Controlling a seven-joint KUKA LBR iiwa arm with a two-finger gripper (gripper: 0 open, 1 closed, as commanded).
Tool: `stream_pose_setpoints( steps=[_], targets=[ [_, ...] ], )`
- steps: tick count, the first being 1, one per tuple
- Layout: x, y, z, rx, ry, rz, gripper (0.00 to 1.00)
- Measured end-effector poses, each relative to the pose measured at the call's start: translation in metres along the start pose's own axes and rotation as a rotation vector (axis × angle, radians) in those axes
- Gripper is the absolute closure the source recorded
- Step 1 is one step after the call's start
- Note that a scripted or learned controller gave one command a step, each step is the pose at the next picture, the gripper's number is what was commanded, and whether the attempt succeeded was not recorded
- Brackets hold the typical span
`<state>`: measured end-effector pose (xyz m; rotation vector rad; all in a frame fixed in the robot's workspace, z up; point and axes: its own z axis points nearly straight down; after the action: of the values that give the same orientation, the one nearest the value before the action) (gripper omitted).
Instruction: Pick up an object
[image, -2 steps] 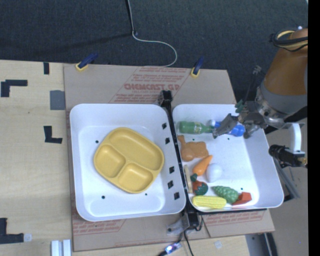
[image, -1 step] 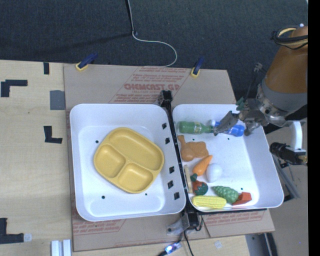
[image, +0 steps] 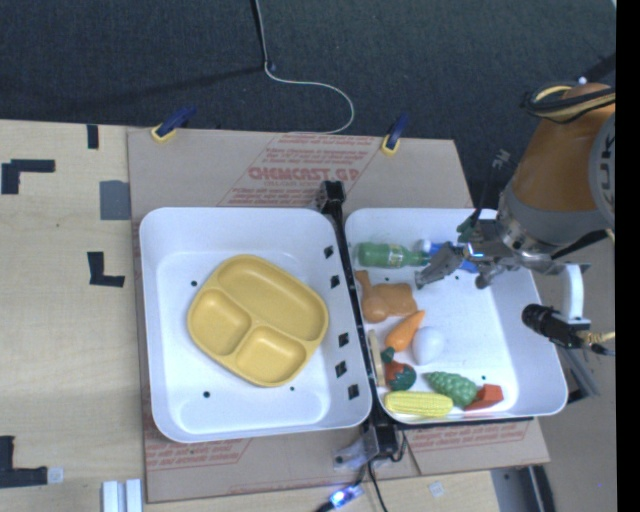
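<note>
Gripper (image: 462, 268) hovers open beside green bottle (image: 390, 255).

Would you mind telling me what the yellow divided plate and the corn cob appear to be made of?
The yellow divided plate looks like moulded plastic with a matte finish: uniform colour, soft rounded compartment edges. The corn cob appears to be toy plastic, judging by its even yellow and slight sheen, though rubber is possible.
</note>
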<state>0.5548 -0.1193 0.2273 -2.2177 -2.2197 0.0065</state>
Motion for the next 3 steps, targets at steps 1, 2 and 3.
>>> stream_pose_setpoints(
  steps=[1, 2, 3],
  targets=[
    [-0.002, -0.001, 0.065, 0.002, 0.001, 0.0, 0.0],
    [-0.007, -0.003, 0.111, 0.001, 0.001, 0.0, 0.0],
    [-0.006, -0.003, 0.145, -0.004, -0.001, -0.001, 0.0]
  ],
)
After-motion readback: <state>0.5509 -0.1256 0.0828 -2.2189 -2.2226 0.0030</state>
